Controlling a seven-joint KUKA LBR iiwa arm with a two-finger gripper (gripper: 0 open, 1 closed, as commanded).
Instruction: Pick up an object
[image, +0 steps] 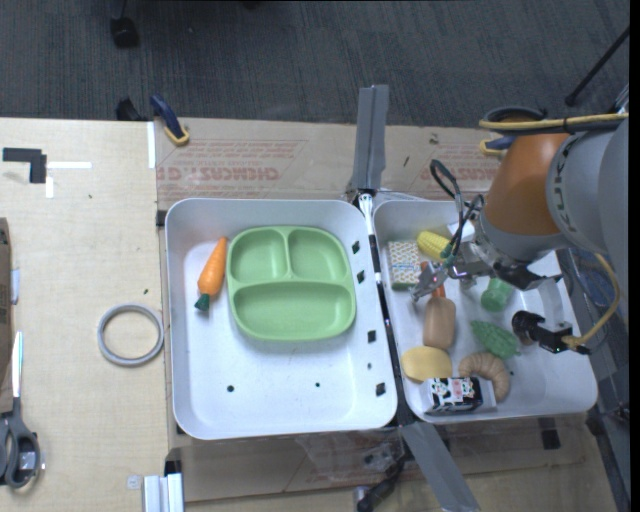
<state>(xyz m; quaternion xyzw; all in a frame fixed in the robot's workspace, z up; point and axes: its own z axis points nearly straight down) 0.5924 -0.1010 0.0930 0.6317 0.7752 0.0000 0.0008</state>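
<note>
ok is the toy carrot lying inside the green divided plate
No, the toy carrot lies on the left bin's floor, beside the green divided plate's left edge.

- Even, fairly bright overhead light falls on the scene; the two shallow white plastic bins (180, 330) read clean white without blowing out.
- Shadows are soft and short: a faint grey one lies beside the green three-compartment plastic tray (292, 282) and under the bin rims.
- The dark carpeted floor (300, 50) at the top stays dim and grainy.
- The pale wooden bench (80, 250) shows no strong glare.
- The grey arm with its orange band (530, 190) looks slightly soft at the right.
- Fine detail is limited, and small toys in the right bin are mildly blurred.
</note>
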